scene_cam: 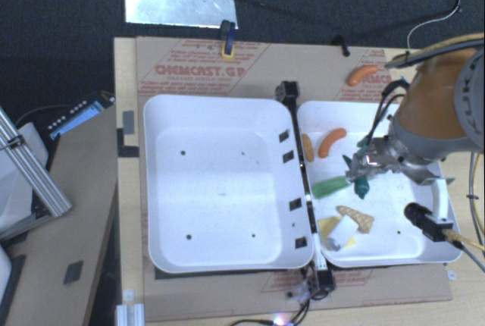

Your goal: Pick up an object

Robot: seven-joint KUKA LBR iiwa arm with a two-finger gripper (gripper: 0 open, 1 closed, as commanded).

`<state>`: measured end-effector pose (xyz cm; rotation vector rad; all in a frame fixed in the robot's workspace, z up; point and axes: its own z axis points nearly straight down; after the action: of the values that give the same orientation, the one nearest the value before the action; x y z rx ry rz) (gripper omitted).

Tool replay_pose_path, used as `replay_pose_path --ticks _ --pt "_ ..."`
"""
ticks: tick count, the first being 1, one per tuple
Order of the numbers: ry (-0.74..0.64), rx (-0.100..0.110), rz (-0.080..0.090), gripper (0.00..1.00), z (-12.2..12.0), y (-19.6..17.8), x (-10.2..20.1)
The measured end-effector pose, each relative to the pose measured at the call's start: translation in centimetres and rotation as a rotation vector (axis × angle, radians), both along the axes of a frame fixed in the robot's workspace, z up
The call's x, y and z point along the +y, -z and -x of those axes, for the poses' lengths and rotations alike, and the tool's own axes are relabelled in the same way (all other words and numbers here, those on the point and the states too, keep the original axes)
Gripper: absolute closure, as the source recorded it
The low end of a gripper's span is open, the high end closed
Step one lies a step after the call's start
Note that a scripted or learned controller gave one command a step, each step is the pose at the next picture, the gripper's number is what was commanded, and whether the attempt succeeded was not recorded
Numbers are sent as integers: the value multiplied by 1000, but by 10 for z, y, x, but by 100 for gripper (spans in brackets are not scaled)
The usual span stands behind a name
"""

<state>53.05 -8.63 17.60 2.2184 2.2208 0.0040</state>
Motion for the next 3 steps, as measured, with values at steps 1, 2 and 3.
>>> replay_pose_path --ticks 1,2,3 --pt "-8 1 -2 100 -3 -9 52" --pt "0 2 -1 100 21 -31 44" --pt "-3 0 -1 100 44 -61 49"
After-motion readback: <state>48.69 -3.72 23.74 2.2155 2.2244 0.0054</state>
